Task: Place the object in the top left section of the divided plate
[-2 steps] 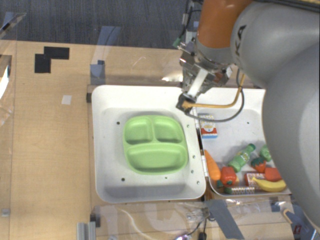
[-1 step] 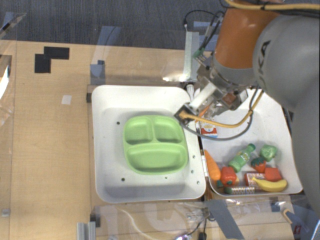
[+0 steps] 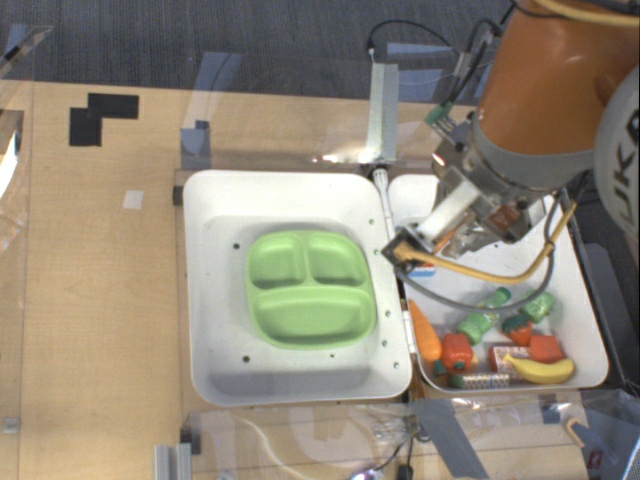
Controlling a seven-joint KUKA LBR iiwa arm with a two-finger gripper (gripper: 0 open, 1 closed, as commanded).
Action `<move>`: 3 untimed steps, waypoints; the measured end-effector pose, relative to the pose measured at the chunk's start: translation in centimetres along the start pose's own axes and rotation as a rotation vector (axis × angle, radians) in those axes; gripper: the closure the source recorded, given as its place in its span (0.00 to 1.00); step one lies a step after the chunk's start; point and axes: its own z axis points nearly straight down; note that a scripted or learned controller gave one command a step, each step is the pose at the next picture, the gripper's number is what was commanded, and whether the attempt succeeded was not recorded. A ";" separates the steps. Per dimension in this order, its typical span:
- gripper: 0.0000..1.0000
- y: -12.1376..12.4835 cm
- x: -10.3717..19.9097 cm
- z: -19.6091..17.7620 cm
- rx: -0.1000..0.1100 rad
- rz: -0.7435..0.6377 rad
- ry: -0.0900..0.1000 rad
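A light green divided plate (image 3: 258, 290) lies in the middle of the left bin (image 3: 215, 208). It has two small sections at the back and one long section at the front, and nothing lies in any of them. The top left section (image 3: 275, 260) is bare. My gripper (image 3: 494, 222) hangs over the back part of the right bin (image 3: 592, 340), under the orange wrist band, well to the right of the plate. The wrist hides much of it. I see no object clearly held in it.
Toy foods crowd the front of the right bin: an orange carrot (image 3: 428, 334), a red pepper (image 3: 457, 351), a yellow banana (image 3: 541, 370), several green pieces (image 3: 478, 323) and a red-orange piece (image 3: 542, 347). A raised rim (image 3: 392, 268) divides the two bins.
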 end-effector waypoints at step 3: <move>1.00 6.7 5.5 13.5 0.001 0.076 -0.003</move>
